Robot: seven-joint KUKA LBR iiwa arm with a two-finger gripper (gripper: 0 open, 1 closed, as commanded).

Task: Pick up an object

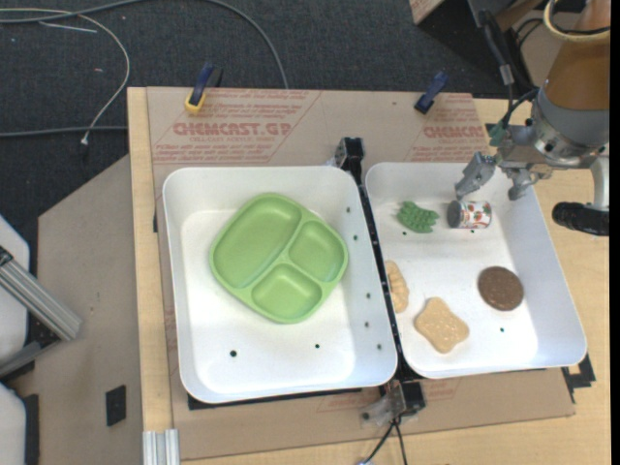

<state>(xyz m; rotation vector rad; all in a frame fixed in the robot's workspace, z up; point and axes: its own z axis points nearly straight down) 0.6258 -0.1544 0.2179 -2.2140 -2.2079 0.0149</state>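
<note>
Camera view from above: end effector (494,184) hangs over the far edge of the right bin (562,298), its two grey fingers (473,177) spread apart and gripping nothing, seemingly lined up to straddle the small red-and-white can (472,214) lying on its side just below them, though their height over it is hard to judge. Beside that can sits a green leafy toy (418,217); a brown disc (501,288), a tan cracker (442,325) and a pale piece (395,287) lie toward the near edge, spaced for single grasps, while the green divided plate (279,257) fills the left bin (194,356).

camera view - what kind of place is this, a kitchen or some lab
Most likely a robotics lab bench, not a kitchen: two white bins sit on a clamped cardboard sheet, a robot gripper hangs over toy food, and loose cables cross the carpet.
</note>
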